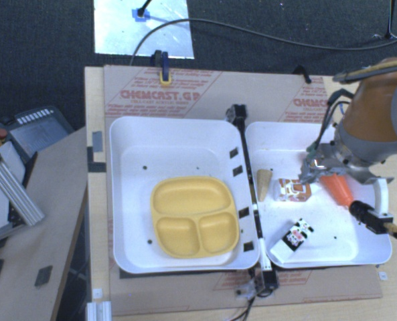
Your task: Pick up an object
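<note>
Bench: two white bins side by side on a board over dark carpet.
Left bin (128,146): yellow divided plate (195,216) at its front.
Right bin (278,139): black-and-white toy (296,235) nearest; farther back a tan cone (263,181), a brown-and-white packet (293,190), an orange carrot (337,188).
Gripper (313,169): low over the packet's far edge; whether its fingers are parted or closed cannot be told.

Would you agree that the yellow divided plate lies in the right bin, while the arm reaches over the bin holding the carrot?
Not quite: the camera view shows the yellow divided plate in the left bin, not the right. The rest holds; the arm reaches over the right bin, which holds the carrot.
</note>
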`<action>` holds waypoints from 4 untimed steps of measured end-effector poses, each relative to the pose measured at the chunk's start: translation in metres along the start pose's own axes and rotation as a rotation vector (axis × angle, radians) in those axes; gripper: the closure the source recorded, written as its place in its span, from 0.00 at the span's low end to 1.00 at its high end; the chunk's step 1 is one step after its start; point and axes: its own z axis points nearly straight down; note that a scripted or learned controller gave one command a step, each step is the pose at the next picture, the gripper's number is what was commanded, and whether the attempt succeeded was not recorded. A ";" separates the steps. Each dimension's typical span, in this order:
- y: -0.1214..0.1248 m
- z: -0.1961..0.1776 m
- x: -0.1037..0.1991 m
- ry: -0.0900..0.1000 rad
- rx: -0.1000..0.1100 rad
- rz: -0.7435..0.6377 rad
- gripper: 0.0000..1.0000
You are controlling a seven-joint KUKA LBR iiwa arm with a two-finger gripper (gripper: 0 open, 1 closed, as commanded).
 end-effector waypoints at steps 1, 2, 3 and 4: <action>0.000 -0.015 0.051 0.001 -0.002 -0.003 1.00; -0.004 -0.013 0.102 0.001 0.000 -0.002 1.00; -0.008 -0.015 0.155 0.001 0.000 -0.004 1.00; 0.005 -0.030 0.206 0.001 -0.002 -0.002 1.00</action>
